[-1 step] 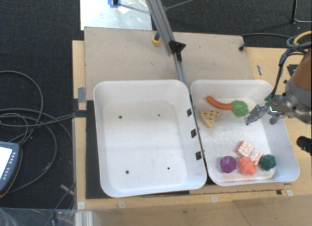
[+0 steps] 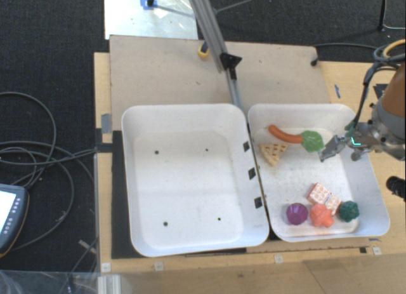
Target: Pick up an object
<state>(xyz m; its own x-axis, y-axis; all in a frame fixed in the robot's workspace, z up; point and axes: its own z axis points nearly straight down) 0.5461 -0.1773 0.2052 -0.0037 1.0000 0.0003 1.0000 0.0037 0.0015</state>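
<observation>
My fingers (image 2: 336, 148) hang over the right-hand shallow white plastic bin (image 2: 374, 205), near its far right side; whether they are spread or closed I cannot tell from this slant. Nothing visible between them, so nothing counted as held.

Contents of that bin: a toy carrot, orange with a green leafy top (image 2: 295, 137), lies along the far edge, its green end just beside my fingers. A tan wedge of toy cheese or waffle (image 2: 273, 153) sits near the bin's left wall. Along the near edge, clustered: a purple round toy (image 2: 296, 213), an orange knobbly toy (image 2: 321, 216), a pink-and-white block (image 2: 319, 193) and a dark green toy (image 2: 348, 210), some touching.

The left-hand shallow white bin (image 2: 190, 121) sits alongside on the bench (image 2: 279, 70).

Step judged: approach, grasp not yet made. Nearest candidate is the carrot's green top. The next move calls for centring above it, descending, then closing; risk is nudging it against the bin wall.
</observation>
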